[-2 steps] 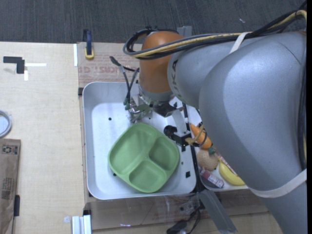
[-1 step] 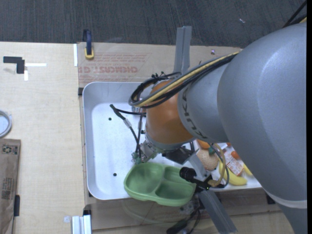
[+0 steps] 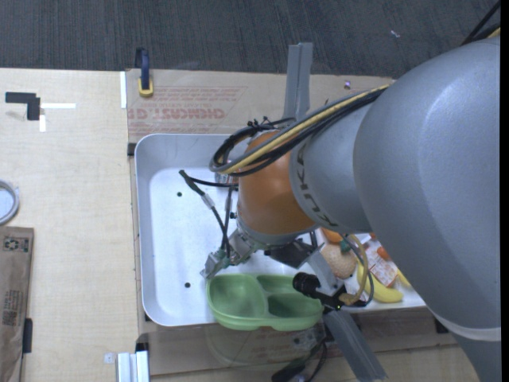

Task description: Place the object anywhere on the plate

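Note:
A light green plate (image 3: 262, 301) with two hollows lies at the near edge of the white bin (image 3: 163, 213). The grey arm with its orange band (image 3: 266, 189) reaches across the bin and hides much of it. My gripper (image 3: 215, 263) hangs low just above the plate's left rim. Whether anything is in it cannot be made out. Beside the arm at the right lie a yellow banana (image 3: 387, 291), a tan rounded item (image 3: 338, 261) and a printed packet (image 3: 382, 269), partly hidden.
Black cables (image 3: 203, 189) loop from the wrist over the bin floor. A blue and yellow clamp (image 3: 143, 74) stands at the cardboard's far edge. A brown paper bag (image 3: 12, 285) and a metal ring (image 3: 5, 202) lie at the far left of the bench.

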